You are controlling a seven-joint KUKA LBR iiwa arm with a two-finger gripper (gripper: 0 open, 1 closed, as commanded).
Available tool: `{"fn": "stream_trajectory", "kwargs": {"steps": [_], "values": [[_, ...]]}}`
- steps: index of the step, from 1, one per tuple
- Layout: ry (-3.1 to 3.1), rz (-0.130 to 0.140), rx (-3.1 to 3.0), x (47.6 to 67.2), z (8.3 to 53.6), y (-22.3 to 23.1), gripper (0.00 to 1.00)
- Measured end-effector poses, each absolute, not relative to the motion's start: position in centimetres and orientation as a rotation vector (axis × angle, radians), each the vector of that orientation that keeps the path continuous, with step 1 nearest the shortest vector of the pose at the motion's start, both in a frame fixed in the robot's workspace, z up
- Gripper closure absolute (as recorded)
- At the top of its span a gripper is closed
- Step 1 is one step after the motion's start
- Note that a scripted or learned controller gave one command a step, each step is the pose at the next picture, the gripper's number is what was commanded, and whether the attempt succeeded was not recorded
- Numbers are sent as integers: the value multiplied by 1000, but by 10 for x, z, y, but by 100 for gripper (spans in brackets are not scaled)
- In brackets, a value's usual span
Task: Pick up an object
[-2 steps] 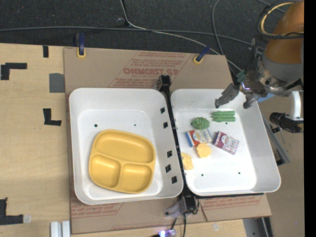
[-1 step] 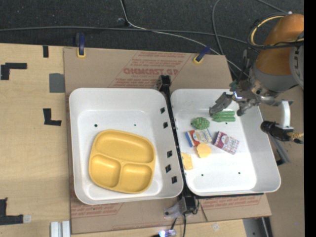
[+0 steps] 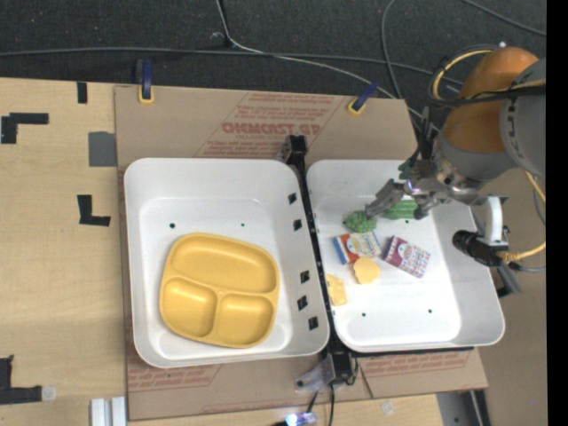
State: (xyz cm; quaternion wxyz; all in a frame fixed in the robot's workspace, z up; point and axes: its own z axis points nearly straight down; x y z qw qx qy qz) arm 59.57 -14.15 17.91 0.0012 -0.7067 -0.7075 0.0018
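A green toy [image 3: 373, 216] lies in the right bin [image 3: 470, 322] beneath the gripper [image 3: 397, 199] (whether it grips, I cannot tell), the pick not visibly complete.

Loose items in right bin [image 3: 470, 322], five noted.

Green soft-looking item [image 3: 377, 215] lying near bin's upper centre, elongated, slanted up toward the right, partly overlapped at its right end. Just below it, small blue, white and red packet [image 3: 354, 246], lying flat, tilted. Yellow lump [image 3: 366, 271] touching packet's lower right edge. Dark red patterned packet [image 3: 406, 256] just right of lump, flat, rotated at an angle. Pale yellow piece [image 3: 335, 289] near bin's left wall, apart from the cluster, lowest of the five.
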Motion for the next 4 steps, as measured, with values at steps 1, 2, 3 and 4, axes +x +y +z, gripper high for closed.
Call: {"fn": "stream_trajectory", "kwargs": {"steps": [1, 2, 3, 4], "values": [[-2219, 7, -2219, 593, 131, -149, 0], [-2223, 3, -2217, 594, 144, -148, 100], [-2224, -2, -2221, 595, 186, -145, 100], [-2227, -4, -2223, 598, 249, -147, 100]]}}
